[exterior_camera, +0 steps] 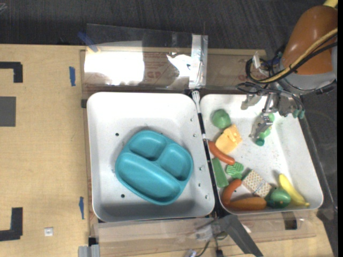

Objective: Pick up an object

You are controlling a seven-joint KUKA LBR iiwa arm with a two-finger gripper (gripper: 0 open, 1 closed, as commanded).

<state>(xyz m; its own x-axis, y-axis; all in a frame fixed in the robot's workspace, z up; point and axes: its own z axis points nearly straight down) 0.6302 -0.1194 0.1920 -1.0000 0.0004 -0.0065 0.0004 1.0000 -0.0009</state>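
Note:
My gripper [262, 128] hangs over the upper right part of the right bin [300, 143], on the grey arm that comes in from the right. A small green piece [260, 140] shows right at its tip, and I cannot tell whether it is held or lies on the bin floor. To the left lie a green ball [220, 118], a yellow-orange wedge [229, 139] and a red-orange sausage shape [221, 153].
The right bin's front holds a green stick [218, 172], a checkered cracker [256, 183], a banana [292, 190], a green pepper [279, 197] and an orange sausage [247, 202]. A teal divided plate [154, 166] lies in the left bin [102, 116].

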